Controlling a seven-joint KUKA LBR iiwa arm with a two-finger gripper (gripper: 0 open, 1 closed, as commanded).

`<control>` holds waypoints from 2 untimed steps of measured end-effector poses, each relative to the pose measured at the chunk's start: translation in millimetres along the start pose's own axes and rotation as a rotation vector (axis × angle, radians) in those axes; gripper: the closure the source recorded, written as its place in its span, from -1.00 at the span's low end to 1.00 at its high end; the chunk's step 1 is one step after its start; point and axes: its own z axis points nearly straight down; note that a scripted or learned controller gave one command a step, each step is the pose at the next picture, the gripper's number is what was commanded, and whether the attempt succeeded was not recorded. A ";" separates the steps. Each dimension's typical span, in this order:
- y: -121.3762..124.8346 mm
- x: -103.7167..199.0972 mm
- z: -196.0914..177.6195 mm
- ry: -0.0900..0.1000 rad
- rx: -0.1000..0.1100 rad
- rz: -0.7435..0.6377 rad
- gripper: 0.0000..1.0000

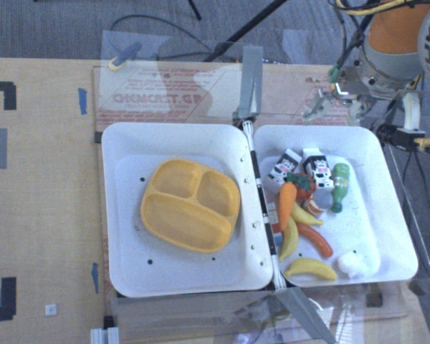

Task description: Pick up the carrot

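Note:
The carrot (286, 205) is orange with a green top and lies near the left wall of the right bin (387, 192), pointing toward the front. Other toy foods crowd around it. My gripper (336, 107) hangs above the far rim of the right bin, well behind the carrot and to its right. Its fingers are spread open with nothing between them.
Beside the carrot lie two yellow bananas (290, 239), a red sausage (316, 241), a green bottle (339, 185), two black-and-white cartons (317, 168) and a white ball (352, 264). The left bin (122, 192) holds a yellow divided plate (191, 205).

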 end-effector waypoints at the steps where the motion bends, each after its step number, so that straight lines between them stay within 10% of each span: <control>1: -36.7 31.9 69.3 0.000 -0.001 -0.062 -1.00; 2: -120.9 35.8 69.0 0.001 0.000 -0.255 -1.00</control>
